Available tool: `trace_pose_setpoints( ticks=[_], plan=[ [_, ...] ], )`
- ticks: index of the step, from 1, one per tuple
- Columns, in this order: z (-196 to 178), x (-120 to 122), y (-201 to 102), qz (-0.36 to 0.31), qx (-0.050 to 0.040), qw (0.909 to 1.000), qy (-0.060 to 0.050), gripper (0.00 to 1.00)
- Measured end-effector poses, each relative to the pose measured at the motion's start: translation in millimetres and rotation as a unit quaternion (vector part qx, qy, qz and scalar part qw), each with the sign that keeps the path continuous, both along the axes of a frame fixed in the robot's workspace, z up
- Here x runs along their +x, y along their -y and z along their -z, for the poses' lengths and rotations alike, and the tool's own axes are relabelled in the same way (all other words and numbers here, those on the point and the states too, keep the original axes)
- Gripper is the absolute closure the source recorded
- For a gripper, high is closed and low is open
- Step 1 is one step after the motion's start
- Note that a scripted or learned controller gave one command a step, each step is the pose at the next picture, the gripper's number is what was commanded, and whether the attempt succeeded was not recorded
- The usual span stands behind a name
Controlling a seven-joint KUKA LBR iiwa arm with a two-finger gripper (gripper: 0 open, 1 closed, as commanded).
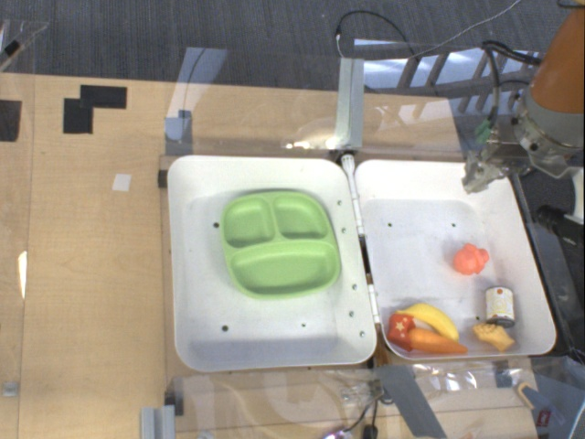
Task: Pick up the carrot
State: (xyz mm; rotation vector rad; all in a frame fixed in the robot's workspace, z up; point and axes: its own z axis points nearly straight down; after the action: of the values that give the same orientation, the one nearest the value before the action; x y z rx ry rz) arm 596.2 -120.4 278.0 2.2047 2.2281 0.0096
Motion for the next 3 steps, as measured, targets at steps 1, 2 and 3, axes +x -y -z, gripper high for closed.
trace_pose_setpoints(
  ticks=[1, 2, 3],
  plan=[
    [-11.7, 1.7, -1.2, -0.002, -0.0001, 1.0, 0.003, 1.0],
    [149.6, 24.3, 60.2, 0.175, 0.0011, 0.9845, -0.004, 1.0],
    [178.1, -32.4, 70.8, 0.397, 0.0028, 0.918, -0.004, 1.0]
  ],
)
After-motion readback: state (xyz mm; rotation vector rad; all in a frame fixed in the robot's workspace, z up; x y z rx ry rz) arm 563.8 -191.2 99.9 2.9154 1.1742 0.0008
